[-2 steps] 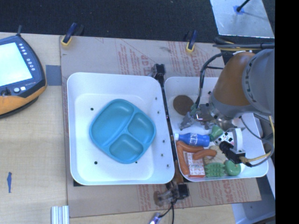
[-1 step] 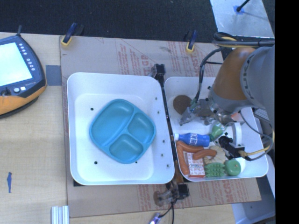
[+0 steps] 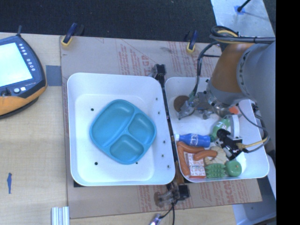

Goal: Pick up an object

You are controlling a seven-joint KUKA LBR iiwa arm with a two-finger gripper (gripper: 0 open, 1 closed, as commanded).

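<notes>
My gripper (image 3: 191, 108) is low over the back of the right bin (image 3: 262, 170), reaching in from the right. It hangs right beside a brown round object (image 3: 180, 101) at the bin's back left. In front of it lies a blue bottle (image 3: 194, 138) on its side. A green and white bottle (image 3: 222, 127) lies just right of that. Nearer the front are an orange sausage (image 3: 197, 151), a red and white packet (image 3: 194, 165), a green bumpy toy (image 3: 215, 171) and a green apple (image 3: 233, 168). I see nothing held in the gripper.
The left bin (image 3: 77, 125) holds a blue divided plate (image 3: 123, 131). A handheld control pad (image 3: 18, 74) lies on the bench at the far left. Clamps (image 3: 69, 34) sit on the board's back edge.
</notes>
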